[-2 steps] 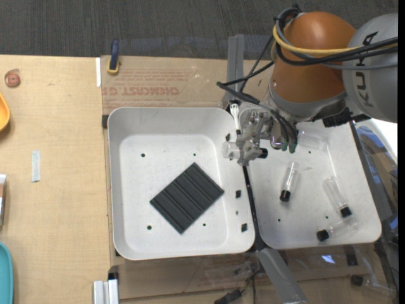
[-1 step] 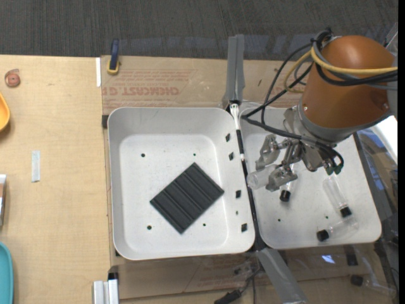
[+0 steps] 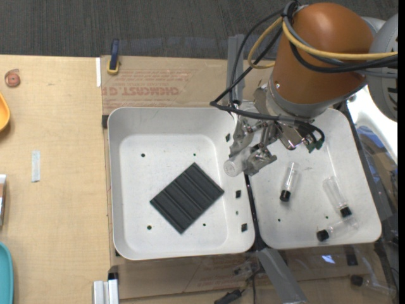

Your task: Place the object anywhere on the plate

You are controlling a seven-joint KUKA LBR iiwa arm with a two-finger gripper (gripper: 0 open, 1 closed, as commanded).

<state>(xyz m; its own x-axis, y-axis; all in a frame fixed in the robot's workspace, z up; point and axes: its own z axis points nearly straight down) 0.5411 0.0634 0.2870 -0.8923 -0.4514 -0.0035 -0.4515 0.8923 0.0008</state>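
While the jaws hang over the seam between the two bins, a clear tube appears pinched between them, lying roughly level with its long axis left to right. Outward to the lower left, well apart, the dark ribbed plate lies flat in the left bin, so the carry likely runs that way. Three more tubes lie in the right bin.

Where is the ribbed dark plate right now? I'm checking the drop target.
The ribbed dark plate lies at a slant in the left bin, near its centre.
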